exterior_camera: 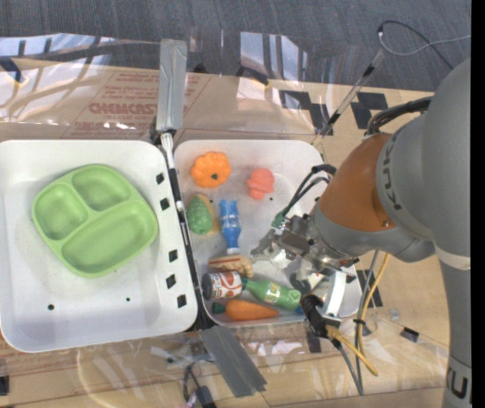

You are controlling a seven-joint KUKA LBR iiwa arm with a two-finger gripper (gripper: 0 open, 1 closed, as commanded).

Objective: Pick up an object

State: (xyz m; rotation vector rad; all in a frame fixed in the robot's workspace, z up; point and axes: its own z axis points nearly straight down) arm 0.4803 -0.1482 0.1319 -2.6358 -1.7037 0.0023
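Green bottle (273, 293), lying flat beside orange carrot (251, 310)

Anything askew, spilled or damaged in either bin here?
Nothing looks spilled or damaged. The green plate sits askew in the left bin, and the green bottle and can lie on their sides in the right bin.

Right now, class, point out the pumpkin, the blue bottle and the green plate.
pumpkin (211, 169), camera view, on its orange top.
blue bottle (229, 221), camera view, on the middle of its body.
green plate (95, 219), camera view, on the ridge between its compartments.
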